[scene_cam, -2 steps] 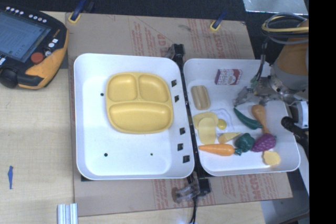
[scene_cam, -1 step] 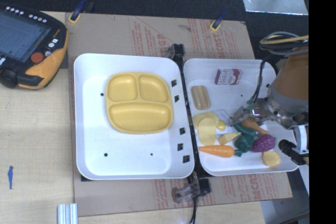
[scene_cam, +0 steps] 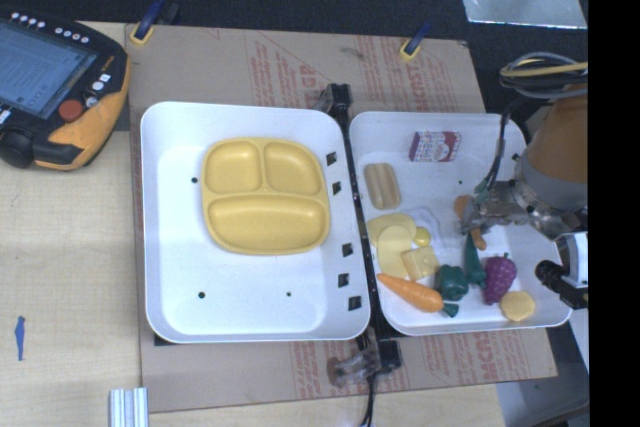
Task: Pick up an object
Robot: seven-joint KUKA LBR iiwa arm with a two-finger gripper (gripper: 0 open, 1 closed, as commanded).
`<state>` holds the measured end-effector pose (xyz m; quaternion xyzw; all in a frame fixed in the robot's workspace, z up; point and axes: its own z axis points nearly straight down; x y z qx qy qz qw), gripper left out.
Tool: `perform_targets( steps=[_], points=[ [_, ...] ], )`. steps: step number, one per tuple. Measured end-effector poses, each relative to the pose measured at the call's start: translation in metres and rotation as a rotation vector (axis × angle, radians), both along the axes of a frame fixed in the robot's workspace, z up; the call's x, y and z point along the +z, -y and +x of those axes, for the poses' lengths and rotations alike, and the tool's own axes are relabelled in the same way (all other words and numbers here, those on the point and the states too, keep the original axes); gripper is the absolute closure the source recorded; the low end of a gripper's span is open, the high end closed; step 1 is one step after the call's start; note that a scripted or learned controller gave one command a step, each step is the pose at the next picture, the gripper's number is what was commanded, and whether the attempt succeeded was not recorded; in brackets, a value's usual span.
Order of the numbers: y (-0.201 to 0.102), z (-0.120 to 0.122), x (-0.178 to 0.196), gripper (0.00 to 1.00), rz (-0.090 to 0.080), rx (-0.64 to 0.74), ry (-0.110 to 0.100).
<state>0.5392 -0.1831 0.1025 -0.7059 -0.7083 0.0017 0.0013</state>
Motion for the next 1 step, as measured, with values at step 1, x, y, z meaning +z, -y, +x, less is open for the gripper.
perform_targets(
  steps=[1],
  points=[
    [-0.1003, 0.0096, 0.0951, 1.00, 0.003, 0.011, 0.011]
  ],
)
